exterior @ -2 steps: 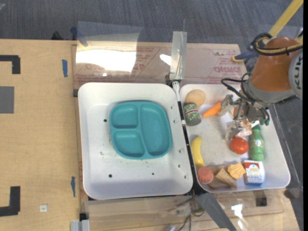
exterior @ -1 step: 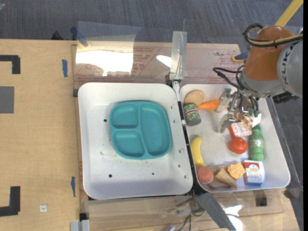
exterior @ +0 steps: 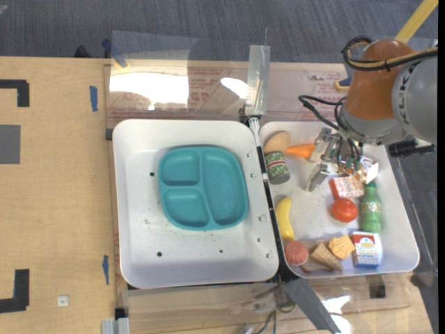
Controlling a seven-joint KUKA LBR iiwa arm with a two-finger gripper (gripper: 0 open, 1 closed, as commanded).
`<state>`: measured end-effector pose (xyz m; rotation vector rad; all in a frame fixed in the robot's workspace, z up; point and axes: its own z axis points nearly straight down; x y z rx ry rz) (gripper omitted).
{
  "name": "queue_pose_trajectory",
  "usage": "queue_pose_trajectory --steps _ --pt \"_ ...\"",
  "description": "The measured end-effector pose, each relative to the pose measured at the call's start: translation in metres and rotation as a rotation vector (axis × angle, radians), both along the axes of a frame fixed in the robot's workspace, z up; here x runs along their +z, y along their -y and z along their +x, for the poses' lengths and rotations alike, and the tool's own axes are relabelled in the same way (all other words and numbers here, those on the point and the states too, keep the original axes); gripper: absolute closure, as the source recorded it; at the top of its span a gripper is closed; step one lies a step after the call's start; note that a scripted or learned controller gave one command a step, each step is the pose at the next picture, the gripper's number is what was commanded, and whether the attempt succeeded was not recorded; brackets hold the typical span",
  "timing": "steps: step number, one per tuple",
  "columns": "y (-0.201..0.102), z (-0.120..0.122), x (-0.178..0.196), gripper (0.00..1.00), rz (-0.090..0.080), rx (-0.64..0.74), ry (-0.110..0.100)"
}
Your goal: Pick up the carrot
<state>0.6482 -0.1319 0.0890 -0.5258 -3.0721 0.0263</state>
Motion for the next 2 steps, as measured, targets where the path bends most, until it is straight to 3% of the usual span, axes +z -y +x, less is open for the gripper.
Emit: queue_pose_trajectory --steps 1,2 --pt "-0.014 0.004 0.000 0.00 0.004 0.172 0.000" --pt "-0.021 0.014 0.014 1.00 0.006 0.178 0.042"
